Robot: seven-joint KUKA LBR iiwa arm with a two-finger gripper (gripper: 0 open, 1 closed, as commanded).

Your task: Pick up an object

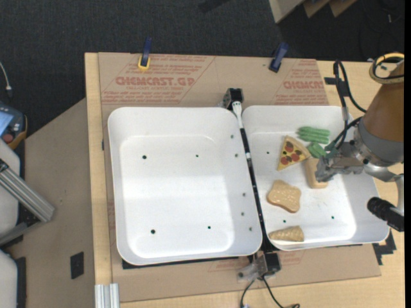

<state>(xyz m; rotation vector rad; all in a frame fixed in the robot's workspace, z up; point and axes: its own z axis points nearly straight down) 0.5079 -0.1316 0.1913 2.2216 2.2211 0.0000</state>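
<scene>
A: Where was the gripper (326, 167) at that moment?

B: Low in the right bin (340, 226), at the beige block (314, 174) just beside the pizza slice (292, 153). The green piece (314, 134) lay right behind it.

A: Were the jaws clamped on the block?

B: I could not tell. The wrist hid them, so whether they stood apart or together was not visible, and nothing showed plainly between them.

A: What else was in reach?

B: The toast slice (284, 196) sat near the middle of that bin, and a tan wedge (286, 234) lay by its front rim. The left bin (128, 124) held nothing I could pick out.

A: What might have gone wrong?

B: My guess: the crowding. Block, pizza and green piece were close together, so a closing grip could have nudged a neighbour or pinched an edge only, and the block might have slipped free on the lift.
</scene>
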